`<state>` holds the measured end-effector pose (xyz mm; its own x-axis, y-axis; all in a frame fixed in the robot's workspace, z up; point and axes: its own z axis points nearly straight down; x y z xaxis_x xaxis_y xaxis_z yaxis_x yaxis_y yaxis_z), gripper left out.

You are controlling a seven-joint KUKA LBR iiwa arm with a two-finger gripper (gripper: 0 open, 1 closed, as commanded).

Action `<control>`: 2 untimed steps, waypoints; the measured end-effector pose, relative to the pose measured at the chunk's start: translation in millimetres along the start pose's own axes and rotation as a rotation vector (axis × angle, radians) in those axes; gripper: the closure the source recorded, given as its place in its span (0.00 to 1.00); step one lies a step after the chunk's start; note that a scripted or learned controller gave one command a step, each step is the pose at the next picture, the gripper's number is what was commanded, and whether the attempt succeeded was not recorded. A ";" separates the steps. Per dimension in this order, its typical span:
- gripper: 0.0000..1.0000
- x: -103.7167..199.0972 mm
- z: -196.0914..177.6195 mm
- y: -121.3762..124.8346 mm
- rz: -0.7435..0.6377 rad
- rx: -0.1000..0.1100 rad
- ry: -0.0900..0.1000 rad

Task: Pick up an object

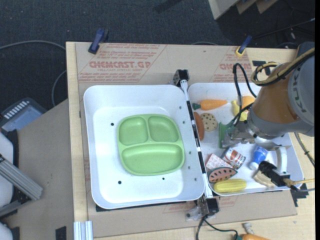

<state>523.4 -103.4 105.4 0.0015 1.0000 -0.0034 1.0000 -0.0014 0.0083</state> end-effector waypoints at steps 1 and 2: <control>0.00 0.1 0.1 -0.1 0.000 0.000 0.000; 0.00 0.7 21.3 -6.6 -0.001 0.011 0.005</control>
<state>517.0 -102.7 84.1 0.0001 1.0000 0.0011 1.0000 -0.0001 -0.0028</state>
